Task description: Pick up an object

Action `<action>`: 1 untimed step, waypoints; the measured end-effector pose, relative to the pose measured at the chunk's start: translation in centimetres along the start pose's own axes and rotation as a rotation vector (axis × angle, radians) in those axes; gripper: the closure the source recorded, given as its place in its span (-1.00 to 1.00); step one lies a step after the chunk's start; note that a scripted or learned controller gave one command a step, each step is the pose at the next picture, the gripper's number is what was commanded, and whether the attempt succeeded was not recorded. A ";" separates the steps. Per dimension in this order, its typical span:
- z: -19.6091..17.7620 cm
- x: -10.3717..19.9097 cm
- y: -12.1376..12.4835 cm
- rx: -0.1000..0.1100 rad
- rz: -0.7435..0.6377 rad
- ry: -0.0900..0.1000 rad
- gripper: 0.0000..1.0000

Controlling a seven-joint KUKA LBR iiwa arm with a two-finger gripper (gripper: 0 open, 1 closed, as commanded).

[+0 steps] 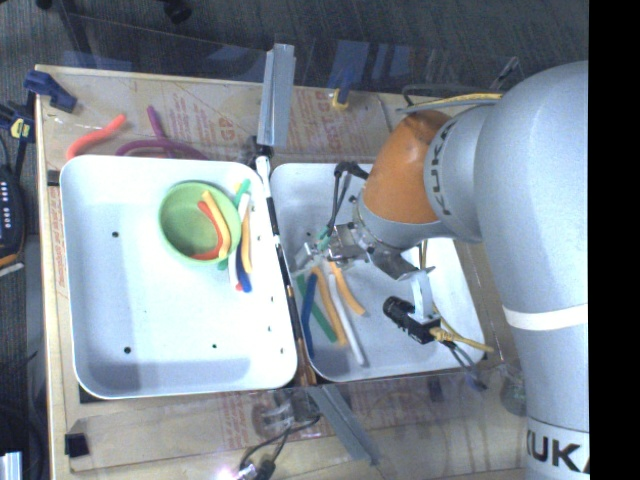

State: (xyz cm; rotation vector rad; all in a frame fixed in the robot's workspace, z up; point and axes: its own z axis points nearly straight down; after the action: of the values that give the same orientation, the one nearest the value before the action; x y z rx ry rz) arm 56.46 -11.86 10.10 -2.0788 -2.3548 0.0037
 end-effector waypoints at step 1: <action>-1.0 0.0 0.0 0.002 -0.008 -0.003 1.00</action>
State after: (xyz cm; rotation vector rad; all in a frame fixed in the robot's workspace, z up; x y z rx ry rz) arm 56.47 -11.87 11.08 -2.0704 -2.3632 0.0087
